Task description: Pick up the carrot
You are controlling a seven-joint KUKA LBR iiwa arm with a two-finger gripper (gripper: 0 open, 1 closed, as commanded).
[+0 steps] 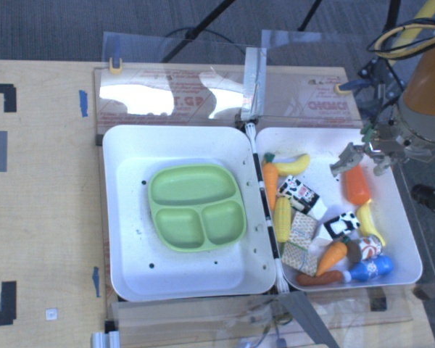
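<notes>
The gripper [360, 158] hovers over the upper right of the right bin [409, 263], its fingers splayed wide with nothing between them, just above an orange block-like piece [357, 186]. The carrot [270, 180] lies over on the bin's left side, hard against the dividing wall, pointing down toward the corn cob [282, 220] below it and with a banana [293, 165] just beside its top. There's a second orange tapered piece [331, 254] lower down that may also be a carrot; from this height it's hard to say. This looks like a light, rigid plastic toy, smooth and probably slippery, so a pinch across the thick upper body seems the safest bet. The wall crowds one side, leaving little room for a finger. The green divided plate [196, 207] sits alone in the left bin [123, 147].
</notes>
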